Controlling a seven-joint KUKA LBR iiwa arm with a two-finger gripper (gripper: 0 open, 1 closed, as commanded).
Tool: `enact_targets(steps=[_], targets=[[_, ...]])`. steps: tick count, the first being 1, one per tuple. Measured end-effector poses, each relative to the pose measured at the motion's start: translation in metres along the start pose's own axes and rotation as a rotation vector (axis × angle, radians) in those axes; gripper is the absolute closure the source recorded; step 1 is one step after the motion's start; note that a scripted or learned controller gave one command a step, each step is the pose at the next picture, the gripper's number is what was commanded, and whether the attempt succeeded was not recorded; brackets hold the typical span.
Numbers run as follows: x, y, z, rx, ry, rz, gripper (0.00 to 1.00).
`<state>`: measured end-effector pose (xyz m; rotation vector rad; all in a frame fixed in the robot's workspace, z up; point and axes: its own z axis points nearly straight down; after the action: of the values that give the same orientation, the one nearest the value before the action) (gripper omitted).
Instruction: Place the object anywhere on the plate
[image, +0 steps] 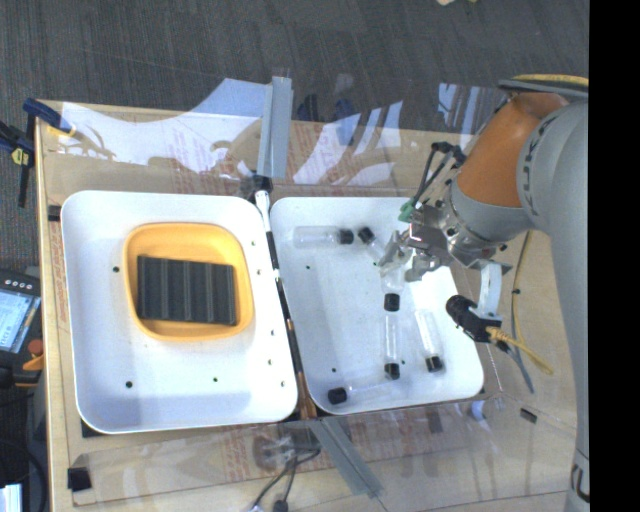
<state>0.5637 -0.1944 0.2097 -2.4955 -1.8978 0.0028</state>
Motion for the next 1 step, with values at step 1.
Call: enact_targets(steps=[1], targets=[[0.0467,-0.0011,-0.0239,-0.003,-0.002,-0.054,1.00]])
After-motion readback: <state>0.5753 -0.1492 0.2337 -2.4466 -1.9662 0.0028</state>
